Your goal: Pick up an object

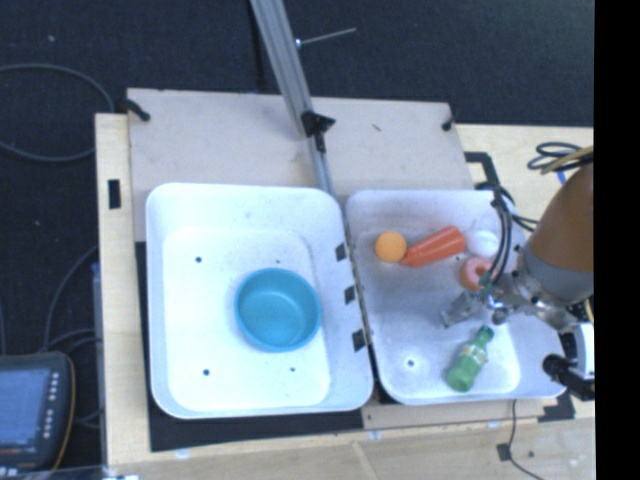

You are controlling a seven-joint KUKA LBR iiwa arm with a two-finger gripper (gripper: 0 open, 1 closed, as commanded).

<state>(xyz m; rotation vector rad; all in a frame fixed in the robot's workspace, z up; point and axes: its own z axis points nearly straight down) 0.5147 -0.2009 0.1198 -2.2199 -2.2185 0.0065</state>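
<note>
Two bins on the bench; the pincer (470, 311) sits low in the right bin (400, 258), fingers spread, nothing between them. Green bottle (468, 360) lies just below it. Best to centre over the bottle's body, drop straight, then close squarely.
</note>
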